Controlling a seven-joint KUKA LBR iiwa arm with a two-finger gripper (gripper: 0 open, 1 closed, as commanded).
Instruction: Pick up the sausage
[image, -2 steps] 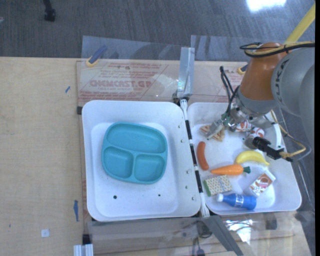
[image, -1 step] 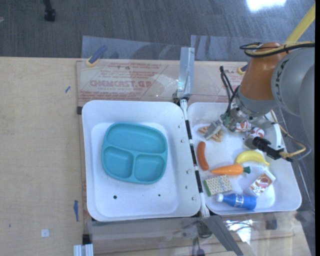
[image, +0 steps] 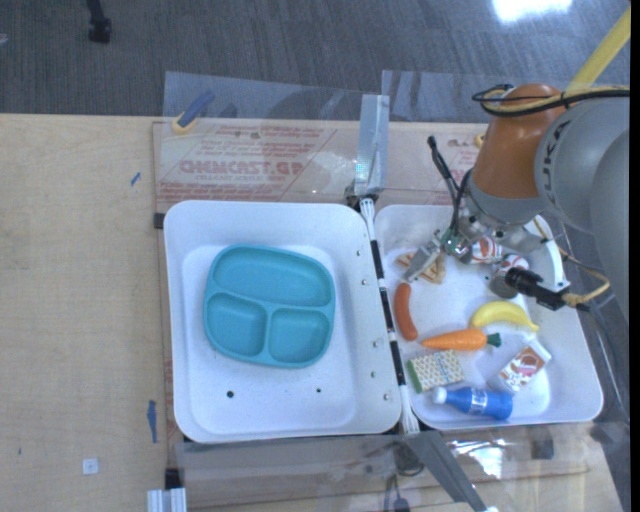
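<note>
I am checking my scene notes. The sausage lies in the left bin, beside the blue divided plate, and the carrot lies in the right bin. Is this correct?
Not quite. The camera view shows the sausage in the right bin, near its left wall, above the carrot. The blue divided plate sits alone in the left bin.

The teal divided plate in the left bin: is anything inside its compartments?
All three compartments of the teal plate show bare teal, with nothing lying in them. The bin floor directly beneath the plate is covered and cannot be checked.
</note>
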